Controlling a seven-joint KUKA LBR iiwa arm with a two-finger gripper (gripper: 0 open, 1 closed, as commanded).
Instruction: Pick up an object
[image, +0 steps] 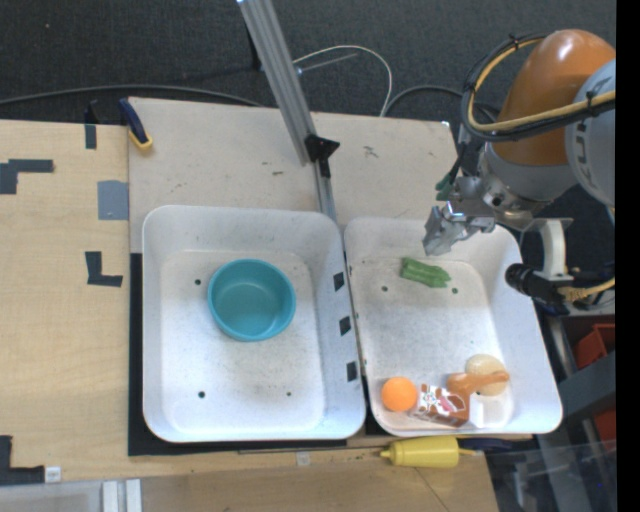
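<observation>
A pale wooden bench (60, 330) over dark carpet carries two shallow white bins side by side, with a slanted metal pole crossing toward the seam between them.

The nearest candidate for picking is a small green object (425, 272), elongated, lying flat in the upper part of the right bin (470, 330). Its long axis runs roughly left to right, tilted slightly so the right end sits lower in the view. Just above it, apart from it, hangs the gripper (440, 240); nothing is seen between its fingers, and how far they are spread cannot be told from this angle.

In the same bin's lower corner cluster an orange ball (399, 394), a red-and-white packet (441, 402) and a tan, rounded item (482, 376), close together. A yellow bottle (428, 453) lies on its side just outside that bin's near rim. The left bin (180, 400) holds a teal bowl (251, 299), upright.
</observation>
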